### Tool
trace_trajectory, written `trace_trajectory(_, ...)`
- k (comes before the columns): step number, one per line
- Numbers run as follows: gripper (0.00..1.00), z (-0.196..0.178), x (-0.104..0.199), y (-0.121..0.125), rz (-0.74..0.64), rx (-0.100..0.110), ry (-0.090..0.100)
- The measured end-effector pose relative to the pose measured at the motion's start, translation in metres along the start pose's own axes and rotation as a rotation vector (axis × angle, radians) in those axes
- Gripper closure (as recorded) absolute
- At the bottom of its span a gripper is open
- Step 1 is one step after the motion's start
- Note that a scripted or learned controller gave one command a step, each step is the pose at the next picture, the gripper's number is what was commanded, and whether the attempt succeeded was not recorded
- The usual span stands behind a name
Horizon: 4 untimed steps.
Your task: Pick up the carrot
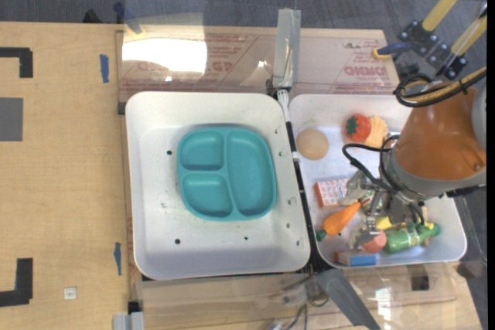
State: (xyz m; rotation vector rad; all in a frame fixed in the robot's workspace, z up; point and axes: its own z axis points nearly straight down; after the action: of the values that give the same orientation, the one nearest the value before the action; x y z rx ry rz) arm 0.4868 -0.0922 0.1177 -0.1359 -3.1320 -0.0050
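Poised low in the right bin (456, 239), gripper (377, 205) just at three o'clock of the carrot (340, 218) for a grab; finger spread impossible to tell.

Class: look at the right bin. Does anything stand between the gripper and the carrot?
Nothing visible does. The gripper hangs right beside the carrot, at its upper end; the pink card lies just above, not between them.

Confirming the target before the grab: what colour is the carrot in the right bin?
Orange, with a green tip; the carrot shows in the camera view.
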Motion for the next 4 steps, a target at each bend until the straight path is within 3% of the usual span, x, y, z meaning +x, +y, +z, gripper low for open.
trace_trajectory(1, 0.0, 0.013, -0.004, -0.001, 0.055, 0.003, -0.044)
trace_trajectory(2, 0.0, 0.014, -0.007, 0.006, 0.407, -0.012, -0.052)
trace_trajectory(3, 0.0, 0.014, -0.015, 0.005, 0.537, -0.015, -0.052)
trace_trajectory(4, 0.0, 0.013, -0.051, -0.003, -0.01, 0.012, -0.054)
